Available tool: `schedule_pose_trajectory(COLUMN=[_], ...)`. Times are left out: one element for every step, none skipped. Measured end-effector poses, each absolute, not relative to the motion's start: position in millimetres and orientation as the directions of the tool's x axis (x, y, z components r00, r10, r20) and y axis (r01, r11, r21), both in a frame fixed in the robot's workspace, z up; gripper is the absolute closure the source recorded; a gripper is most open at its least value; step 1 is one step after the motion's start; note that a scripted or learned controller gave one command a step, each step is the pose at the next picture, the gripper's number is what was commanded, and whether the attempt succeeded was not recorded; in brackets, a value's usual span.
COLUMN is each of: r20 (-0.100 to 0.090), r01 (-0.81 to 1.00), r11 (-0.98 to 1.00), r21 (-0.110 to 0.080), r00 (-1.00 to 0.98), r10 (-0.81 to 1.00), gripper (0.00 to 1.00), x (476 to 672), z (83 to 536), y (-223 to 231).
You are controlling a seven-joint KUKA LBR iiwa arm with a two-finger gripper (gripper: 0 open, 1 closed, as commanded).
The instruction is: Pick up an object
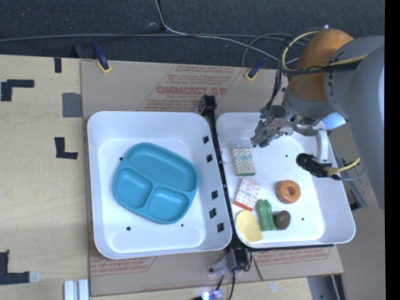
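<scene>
My gripper (263, 136) hangs over the far part of the right bin (334, 230), just right of and above a small patterned packet (242, 160). Nothing shows between its fingers. Nearer the front lie a pink-and-white packet (247, 193), a brown doughnut (288, 192), a green pickle-shaped toy (265, 215), a yellow lemon-shaped toy (248, 226) and a small dark brown piece (282, 219). The arm's grey body and orange band (322, 58) come in from the upper right.
The left bin (100, 136) holds a blue divided plate (155, 182). A black divider (215, 167) runs between the bins. Cables and a black fitting (310, 163) hang along the right bin's right side.
</scene>
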State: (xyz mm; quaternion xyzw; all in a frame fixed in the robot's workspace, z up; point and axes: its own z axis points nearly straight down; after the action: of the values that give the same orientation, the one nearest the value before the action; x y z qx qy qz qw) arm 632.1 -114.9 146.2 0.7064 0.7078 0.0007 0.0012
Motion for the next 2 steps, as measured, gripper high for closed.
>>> schedule_pose_trajectory(r20=[-0.001, 0.002], r01=[1.0, 1.0], r11=[0.002, 0.007], r21=[0.004, 0.001], r00=[-0.002, -0.007], r10=[1.0, 1.0], gripper=[1.0, 1.0], x=[632.9, 636.5], z=[199, 211], y=[-115, -54])
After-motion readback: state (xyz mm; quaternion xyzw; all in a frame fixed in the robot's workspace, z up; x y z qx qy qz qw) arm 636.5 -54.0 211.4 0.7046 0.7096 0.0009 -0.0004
